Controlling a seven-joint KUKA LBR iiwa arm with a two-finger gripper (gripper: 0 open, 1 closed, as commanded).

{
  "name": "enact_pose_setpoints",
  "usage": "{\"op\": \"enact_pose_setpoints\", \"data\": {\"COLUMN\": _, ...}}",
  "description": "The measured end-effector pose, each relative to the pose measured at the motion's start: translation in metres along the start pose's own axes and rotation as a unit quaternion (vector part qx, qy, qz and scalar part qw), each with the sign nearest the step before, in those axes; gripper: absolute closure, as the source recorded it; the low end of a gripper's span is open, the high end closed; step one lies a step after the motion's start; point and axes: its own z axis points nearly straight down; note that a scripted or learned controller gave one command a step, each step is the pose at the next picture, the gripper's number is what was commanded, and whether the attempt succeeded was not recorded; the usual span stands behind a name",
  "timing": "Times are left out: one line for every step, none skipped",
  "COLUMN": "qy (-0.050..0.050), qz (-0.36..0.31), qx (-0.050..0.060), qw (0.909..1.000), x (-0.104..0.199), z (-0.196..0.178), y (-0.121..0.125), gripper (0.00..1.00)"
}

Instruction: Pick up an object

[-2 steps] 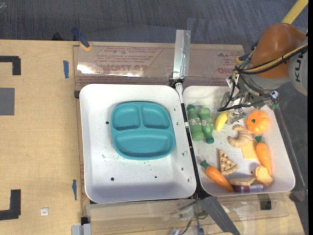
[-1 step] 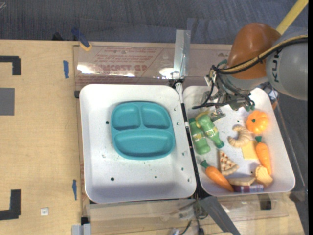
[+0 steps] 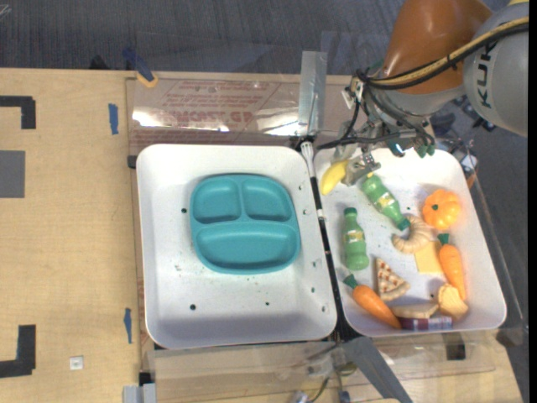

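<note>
Left bin (image 3: 159,309): teal divided plate (image 3: 244,222).
Right bin (image 3: 487,300): bottles, carrots, pumpkin, banana.
Gripper (image 3: 362,168) jaws: state cannot be told.

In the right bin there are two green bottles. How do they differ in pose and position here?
The upper green bottle lies at a slant, cap toward the bin's top left, close below the hand. The lower green bottle lies nearly straight up and down the view, cap at the top, nearer the bin's left wall and farther from the hand. Both are green with yellowish labels, lying in the right bin.
</note>
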Motion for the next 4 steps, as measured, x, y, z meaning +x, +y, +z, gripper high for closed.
{"op": "enact_pose_setpoints", "data": {"qy": 0.008, "qz": 0.088, "qx": -0.001, "qw": 0.9961, "x": 0.103, "z": 0.005, "y": -0.003, "gripper": 1.00}}
{"op": "enact_pose_setpoints", "data": {"qy": 0.004, "qz": 0.134, "qx": -0.002, "qw": 0.9910, "x": 0.088, "z": -0.056, "y": 0.113, "gripper": 1.00}}
{"op": "enact_pose_setpoints", "data": {"qy": 0.009, "qz": 0.087, "qx": -0.002, "qw": 0.9962, "x": 0.034, "z": 0.010, "y": 0.051, "gripper": 1.00}}
{"op": "enact_pose_setpoints", "data": {"qy": 0.004, "qz": 0.066, "qx": -0.002, "qw": 0.9978, "x": -0.003, "z": -0.027, "y": 0.096, "gripper": 1.00}}
